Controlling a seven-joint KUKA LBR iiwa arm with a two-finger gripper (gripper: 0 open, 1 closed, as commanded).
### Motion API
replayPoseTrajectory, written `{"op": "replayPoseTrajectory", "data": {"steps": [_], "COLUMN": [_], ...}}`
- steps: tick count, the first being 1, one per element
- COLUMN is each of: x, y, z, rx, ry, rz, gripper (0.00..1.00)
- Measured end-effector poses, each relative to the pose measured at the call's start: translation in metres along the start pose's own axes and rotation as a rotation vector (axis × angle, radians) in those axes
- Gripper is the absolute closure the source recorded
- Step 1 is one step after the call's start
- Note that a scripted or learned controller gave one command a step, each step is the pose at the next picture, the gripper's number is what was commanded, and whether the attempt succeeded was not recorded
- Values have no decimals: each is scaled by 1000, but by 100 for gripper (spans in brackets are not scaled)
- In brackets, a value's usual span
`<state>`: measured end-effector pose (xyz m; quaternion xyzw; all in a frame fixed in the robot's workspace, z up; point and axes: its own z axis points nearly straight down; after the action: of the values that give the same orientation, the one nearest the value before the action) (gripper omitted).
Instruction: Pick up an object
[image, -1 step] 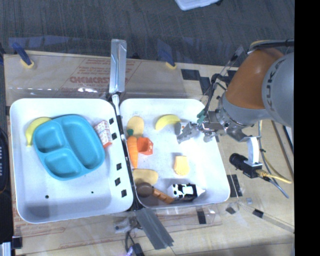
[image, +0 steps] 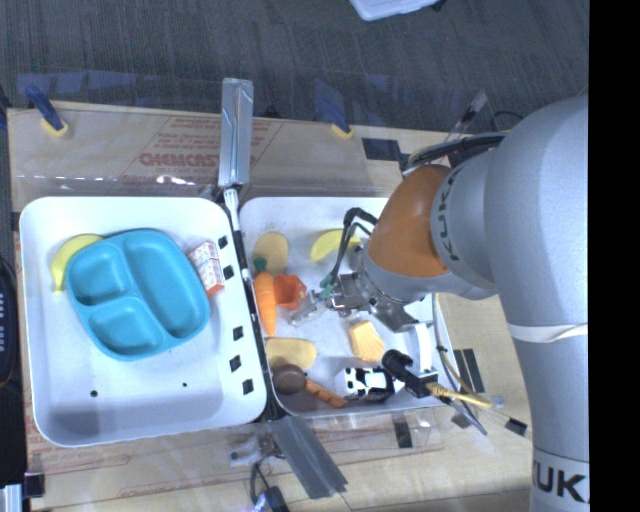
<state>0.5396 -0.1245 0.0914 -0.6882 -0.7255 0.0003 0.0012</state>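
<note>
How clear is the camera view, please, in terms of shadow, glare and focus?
Camera view: lighting is even; a soft grey shadow lies on the left bin's lower floor; the clear sheet behind the bins shows faint glare; the arm looms large and hides part of the right bin.

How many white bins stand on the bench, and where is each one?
2. The left bin holds a blue divided plate. The right bin lies beside it, under the arm, holding small items; the arm may hide others.

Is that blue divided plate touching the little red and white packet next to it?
Touching. The camera view shows the packet lying against the blue plate's right rim, no white bin floor visible between them.
</note>
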Motion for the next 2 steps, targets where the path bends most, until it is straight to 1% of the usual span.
{"op": "replayPoseTrajectory", "data": {"steps": [1,2], "x": [-12,-57], "y": [65,-2], "z": [-32,0], "rx": [0,2], "ry": [-1,-1], "rz": [-3,22], "gripper": [0,0]}}
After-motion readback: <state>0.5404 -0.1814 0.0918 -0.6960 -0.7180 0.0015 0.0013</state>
